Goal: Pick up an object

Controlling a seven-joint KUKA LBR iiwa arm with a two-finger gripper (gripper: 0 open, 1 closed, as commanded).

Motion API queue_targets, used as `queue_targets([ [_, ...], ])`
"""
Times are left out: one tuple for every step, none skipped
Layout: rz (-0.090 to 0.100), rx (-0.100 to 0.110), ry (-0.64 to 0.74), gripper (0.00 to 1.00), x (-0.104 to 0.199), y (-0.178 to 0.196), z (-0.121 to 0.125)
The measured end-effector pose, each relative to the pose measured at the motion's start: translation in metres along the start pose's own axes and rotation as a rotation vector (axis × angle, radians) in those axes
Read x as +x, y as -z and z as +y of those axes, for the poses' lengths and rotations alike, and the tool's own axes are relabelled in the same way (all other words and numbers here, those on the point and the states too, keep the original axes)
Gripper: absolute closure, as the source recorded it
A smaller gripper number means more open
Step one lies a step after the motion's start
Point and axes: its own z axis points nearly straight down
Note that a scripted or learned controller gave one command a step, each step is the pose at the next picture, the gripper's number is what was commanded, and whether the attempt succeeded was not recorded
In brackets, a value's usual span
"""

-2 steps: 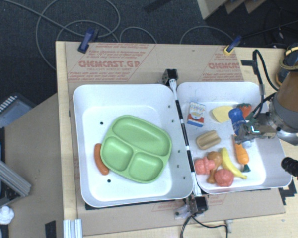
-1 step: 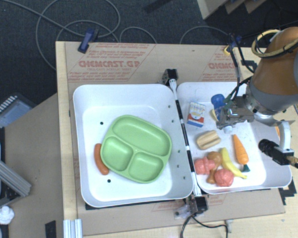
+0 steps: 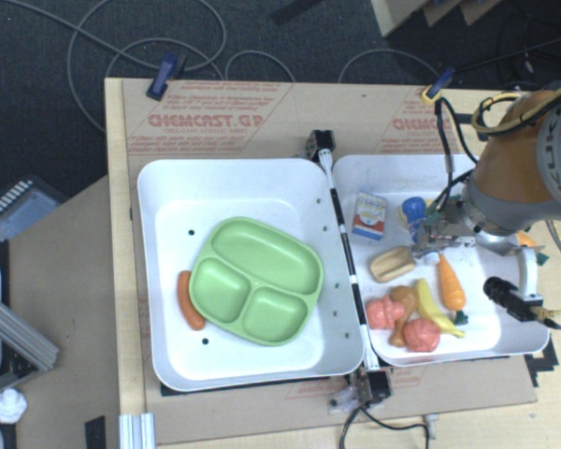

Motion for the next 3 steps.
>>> queue_targets([
  [0.000,-0.002,0.001,0.00,0.000,0.001,0.001],
  [0.000,-0.004,0.003,0.00,-0.010,-0.030,0.081],
  [-0.002,-0.007,0.003,1.00,-0.010,-0.019,0.082],
])
